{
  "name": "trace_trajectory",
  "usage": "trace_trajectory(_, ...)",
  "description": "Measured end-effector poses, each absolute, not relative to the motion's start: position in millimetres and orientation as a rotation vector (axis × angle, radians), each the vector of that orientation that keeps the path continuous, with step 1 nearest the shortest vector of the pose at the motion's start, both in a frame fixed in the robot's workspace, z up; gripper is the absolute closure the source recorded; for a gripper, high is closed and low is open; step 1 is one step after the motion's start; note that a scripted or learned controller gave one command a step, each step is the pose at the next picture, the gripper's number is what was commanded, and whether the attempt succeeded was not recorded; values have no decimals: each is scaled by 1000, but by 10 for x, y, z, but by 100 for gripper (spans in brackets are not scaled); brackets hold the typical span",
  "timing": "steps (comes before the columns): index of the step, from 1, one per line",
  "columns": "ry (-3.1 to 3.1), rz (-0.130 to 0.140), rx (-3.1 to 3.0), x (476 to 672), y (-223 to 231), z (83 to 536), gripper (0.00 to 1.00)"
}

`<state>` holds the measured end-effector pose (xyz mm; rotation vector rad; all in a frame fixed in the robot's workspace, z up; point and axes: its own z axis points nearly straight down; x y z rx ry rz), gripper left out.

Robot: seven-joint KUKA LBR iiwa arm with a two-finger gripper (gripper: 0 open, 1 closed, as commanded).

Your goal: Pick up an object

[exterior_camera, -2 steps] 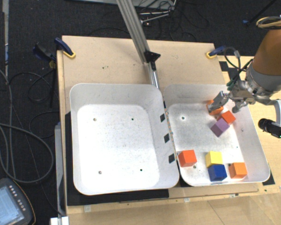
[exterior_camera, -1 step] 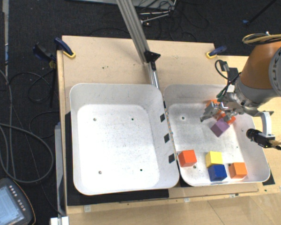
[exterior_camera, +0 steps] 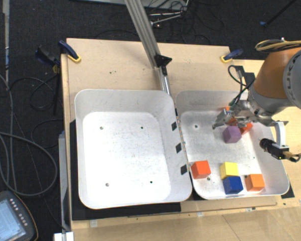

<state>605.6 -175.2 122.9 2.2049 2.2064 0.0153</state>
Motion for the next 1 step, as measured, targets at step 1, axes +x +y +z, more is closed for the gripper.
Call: trace_trajectory(1, 2202, 16, 2203, 6064, -1759, 1320, 100)
